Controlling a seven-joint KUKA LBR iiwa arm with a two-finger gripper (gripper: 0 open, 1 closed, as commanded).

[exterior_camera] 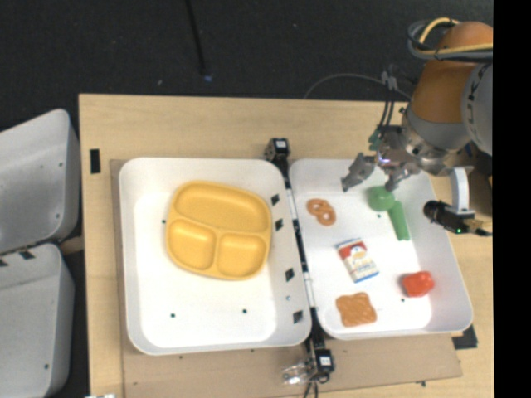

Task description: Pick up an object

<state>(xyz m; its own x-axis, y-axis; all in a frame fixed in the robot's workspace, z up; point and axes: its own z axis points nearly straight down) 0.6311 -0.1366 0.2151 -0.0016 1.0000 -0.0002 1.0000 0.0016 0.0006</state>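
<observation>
So here's what you've got: the pincer (375,175) is hanging over the back part of the right bin (444,305), fingers spread apart with nothing between them. The arm (444,81) comes in from the right side, orange band showing up top.

Right by the pincer's near finger there's a green scoop-looking thing (392,209), round head closest to the fingers and handle running toward the front right. Can't tell for sure whether a fingertip is touching it or just sitting above it.

The rest of the right bin: a pretzel (321,212) near the left wall, a small carton (358,260) with red and blue print around the middle, a brown toast-like piece (356,309) at the front, and a red object (417,283) toward the front right. All of those sit well apart from the pincer.

In the left bin (149,322) you've got a yellow divided plate (219,229), three compartments. Both bins rest side by side on the tan surface (99,131).
</observation>
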